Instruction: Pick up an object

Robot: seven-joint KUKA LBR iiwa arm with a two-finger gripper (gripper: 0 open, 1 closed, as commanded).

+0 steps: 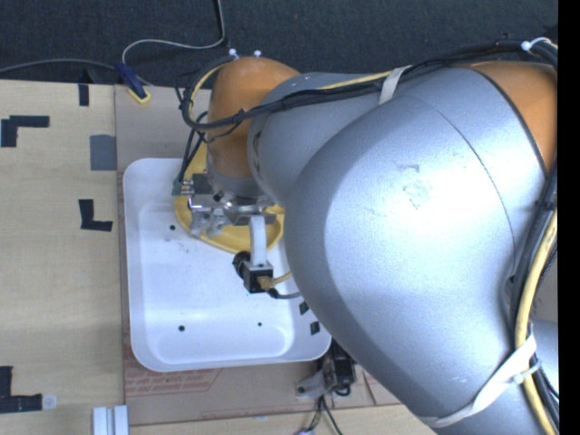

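Observation:
A yellow curved object (220, 236) lies in the upper part of the left white bin (154, 270), mostly hidden under the wrist. My gripper (217, 210) hangs directly over it, low and close to it, below the orange band of the arm. Whether the gripper touches the yellow object cannot be told from this angle.
The big grey arm (417, 234) covers the right side of the view and the ground under it. The bin floor below the gripper shows a few small dark specks (182, 328). A tan bench (54, 270) with black marks lies to the left, and cables (136, 84) run along the back.

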